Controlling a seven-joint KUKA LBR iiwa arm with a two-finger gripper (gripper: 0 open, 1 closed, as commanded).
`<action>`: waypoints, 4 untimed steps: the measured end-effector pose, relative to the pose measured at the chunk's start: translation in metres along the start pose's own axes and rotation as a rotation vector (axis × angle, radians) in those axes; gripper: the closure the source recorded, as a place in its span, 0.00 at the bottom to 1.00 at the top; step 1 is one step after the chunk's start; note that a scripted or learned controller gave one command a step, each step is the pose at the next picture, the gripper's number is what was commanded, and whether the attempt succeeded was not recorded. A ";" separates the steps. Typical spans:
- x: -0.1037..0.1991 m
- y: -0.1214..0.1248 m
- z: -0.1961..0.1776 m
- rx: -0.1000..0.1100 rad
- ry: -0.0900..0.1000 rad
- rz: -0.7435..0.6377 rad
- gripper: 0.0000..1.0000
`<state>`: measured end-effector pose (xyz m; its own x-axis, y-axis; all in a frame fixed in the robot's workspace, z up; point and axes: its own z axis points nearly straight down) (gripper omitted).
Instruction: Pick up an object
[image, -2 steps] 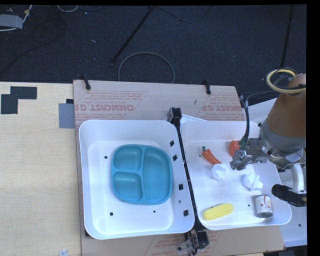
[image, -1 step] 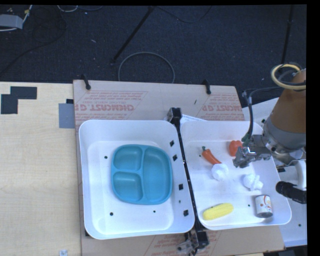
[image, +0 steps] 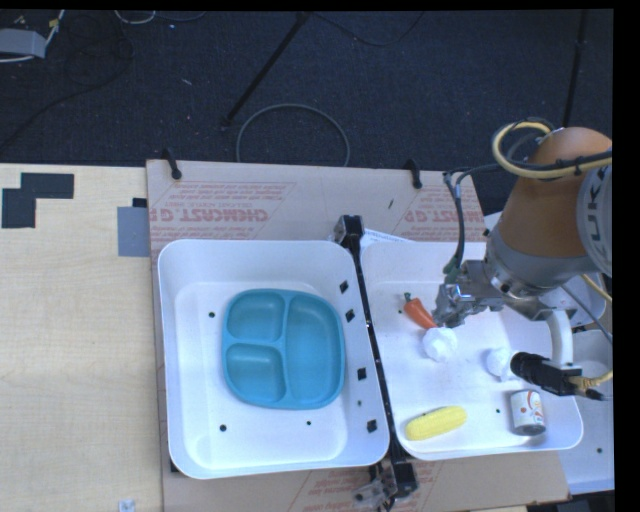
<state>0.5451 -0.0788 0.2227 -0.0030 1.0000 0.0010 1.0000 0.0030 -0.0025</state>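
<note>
The right bin (image: 470, 395) holds a small orange carrot (image: 418, 312), a white lump (image: 438, 343), a yellow banana-like piece (image: 434, 423), a small can (image: 527, 411) and a little white piece (image: 495, 361). My gripper (image: 450, 303) hangs low over the middle of this bin, just right of the carrot and directly above the white lump. Nothing can be made out between its tips, and the wrist hides the bin floor behind it.
In the left bin (image: 190, 400) lies a blue divided plate (image: 282, 347). A black divider (image: 362, 340) runs between the bins. A black cylinder with a yellow cable (image: 543, 372) sticks out over the right bin's right side, near the can.
</note>
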 end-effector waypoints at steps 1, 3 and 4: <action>0.048 0.017 0.010 0.000 0.000 0.000 1.00; 0.139 0.059 0.011 -0.001 0.000 -0.001 1.00; 0.177 0.080 0.002 -0.002 0.000 0.001 1.00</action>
